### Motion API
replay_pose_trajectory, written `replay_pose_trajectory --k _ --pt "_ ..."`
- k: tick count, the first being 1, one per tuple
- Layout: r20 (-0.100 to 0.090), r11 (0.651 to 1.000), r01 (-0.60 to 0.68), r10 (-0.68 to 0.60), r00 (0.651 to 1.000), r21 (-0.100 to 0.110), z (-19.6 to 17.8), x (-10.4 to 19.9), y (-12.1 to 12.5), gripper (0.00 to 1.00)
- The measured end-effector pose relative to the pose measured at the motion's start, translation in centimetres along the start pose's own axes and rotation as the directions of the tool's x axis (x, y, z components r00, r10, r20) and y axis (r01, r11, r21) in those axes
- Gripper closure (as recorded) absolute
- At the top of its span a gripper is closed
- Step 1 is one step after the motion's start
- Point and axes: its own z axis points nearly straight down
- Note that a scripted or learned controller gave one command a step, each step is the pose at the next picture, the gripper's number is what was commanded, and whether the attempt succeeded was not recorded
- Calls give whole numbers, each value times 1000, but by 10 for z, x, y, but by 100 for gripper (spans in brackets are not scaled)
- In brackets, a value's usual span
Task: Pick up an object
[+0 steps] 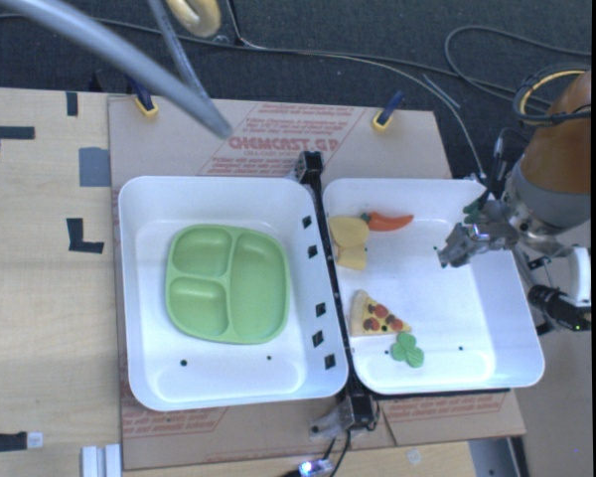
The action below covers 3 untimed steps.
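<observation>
White plastic forms both bins: the left bin (pixel 139 266) holds a green divided plate (pixel 226 283), the right bin (pixel 477 356) a pizza slice (pixel 375 318), orange carrot (pixel 389 222), yellow piece (pixel 349 240) and green sprig (pixel 408 350). The end effector (pixel 455 253) hovers over the right bin's far side, nothing between its fingers; whether they are parted or closed, I cannot tell.

Two bins side by side, divider as landmark

Left of the divider (pixel 321 266), a sectioned plate (pixel 226 283) lies in the left bin (pixel 139 266). Right of it, in the right bin (pixel 497 356), lie a cheese piece (pixel 349 240), carrot (pixel 389 222), pizza slice (pixel 375 317) and broccoli (pixel 408 350); the gripper (pixel 457 248) hangs farthest right.
</observation>
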Motion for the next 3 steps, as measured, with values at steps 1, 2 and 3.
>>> replay_pose_trajectory --k 1,2,3 --pt "0 1000 0 0 1000 2 -38 0 1 100" --pt "-1 1000 2 -2 1000 6 -27 44 3 100" --pt "-2 1000 3 -3 1000 7 -11 97 8 100"
